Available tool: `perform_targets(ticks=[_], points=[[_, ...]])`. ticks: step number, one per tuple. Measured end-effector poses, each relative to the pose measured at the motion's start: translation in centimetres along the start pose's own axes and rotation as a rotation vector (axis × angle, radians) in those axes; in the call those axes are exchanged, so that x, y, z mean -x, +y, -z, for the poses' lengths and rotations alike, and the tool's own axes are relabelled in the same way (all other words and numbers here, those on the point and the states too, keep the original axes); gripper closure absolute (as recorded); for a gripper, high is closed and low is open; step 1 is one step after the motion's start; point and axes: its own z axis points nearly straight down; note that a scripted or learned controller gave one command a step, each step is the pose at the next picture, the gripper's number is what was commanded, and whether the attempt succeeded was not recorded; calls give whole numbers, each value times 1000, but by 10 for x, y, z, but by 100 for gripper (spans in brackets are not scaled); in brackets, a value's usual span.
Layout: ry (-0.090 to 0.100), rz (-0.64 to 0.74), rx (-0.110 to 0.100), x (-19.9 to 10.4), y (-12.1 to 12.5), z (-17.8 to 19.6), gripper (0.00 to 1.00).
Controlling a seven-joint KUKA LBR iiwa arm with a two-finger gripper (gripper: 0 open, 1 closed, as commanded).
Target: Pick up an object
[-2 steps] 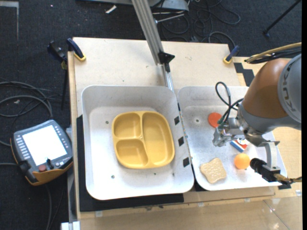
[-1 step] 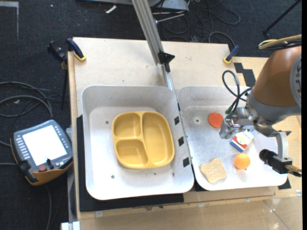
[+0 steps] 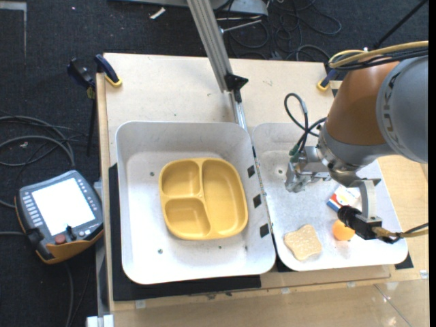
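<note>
Camera view, looking down at a slant: two white bins side by side on the bench. Left bin [image 3: 136,182] carrying a yellow divided plate [image 3: 203,197], three compartments, sitting roughly in the middle. Right bin [image 3: 272,145] with the actual pickable stuff: a tan toast-shaped piece [image 3: 303,242] near the front edge, a small orange ball-ish thing [image 3: 342,231] just beside it to the right, and a little white item with blue and red marks [image 3: 342,199] further back, partly tucked under the arm.

Arm [image 3: 381,111] reaching in from the right, orange band and all, wrist hanging over the back half of the right bin. Gripper [image 3: 297,180] pointing down toward bare bin floor, well apart from the toast and the ball. Nothing visible between the fingers, but open or closed? Can't tell from this angle, too small and murky.

Best guess on the step: approach phase, no grasp made yet. Next move probably calls for shifting toward the front of the bin, lining up over the toast or the ball, then descending. Toast looks flat, so likely a tricky pinch.
</note>
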Motion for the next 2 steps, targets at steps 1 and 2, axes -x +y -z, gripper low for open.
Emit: perform_targets(ticks=[1, 2], points=[[0, 0, 0, -53, 15, -5, 100], [1, 1, 0, -114, 25, 1, 100]])
